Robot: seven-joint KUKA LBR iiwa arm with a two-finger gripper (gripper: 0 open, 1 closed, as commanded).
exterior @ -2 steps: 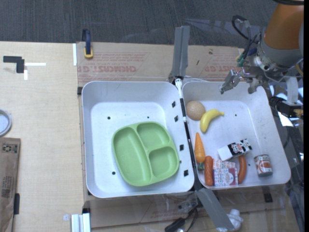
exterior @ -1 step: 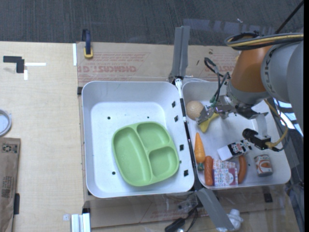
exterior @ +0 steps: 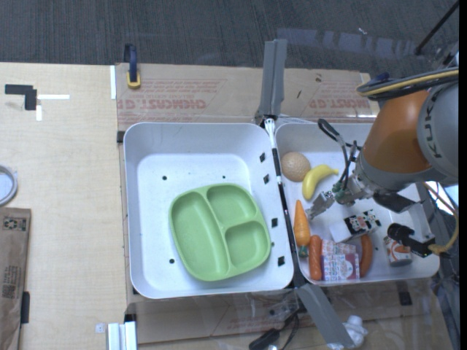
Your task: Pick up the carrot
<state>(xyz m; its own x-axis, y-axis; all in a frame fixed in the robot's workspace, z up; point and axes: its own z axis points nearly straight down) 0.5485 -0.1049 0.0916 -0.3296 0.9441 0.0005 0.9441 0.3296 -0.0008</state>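
— Where is the carrot (exterior: 301,224)?

— In the right bin (exterior: 430,270), close against its left wall, lying lengthwise with its thin end pointing toward the far side. It rests free on the bin floor.

— What sits around it?

— Just nearer the camera, a red sausage-like piece (exterior: 315,257) lies beside a flat packet with a red and white label (exterior: 339,261), and another reddish piece (exterior: 365,254) lies on the packet's other side. Farther back, a banana (exterior: 317,179) curves next to a round tan ball (exterior: 295,165).

— And the gripper?

— The gripper (exterior: 327,200) hangs just right of the carrot, between it and a small white box with a dark print (exterior: 356,223). Nothing is pinched in it; whether its tips are spread or pressed together I cannot tell, the metal parts blur into each other.

— The arm?

— The arm (exterior: 401,137), grey with an orange band, comes in from the right over the bin.

— The left bin?

— The left bin (exterior: 139,195) holds a green divided plate (exterior: 220,231) with three compartments.
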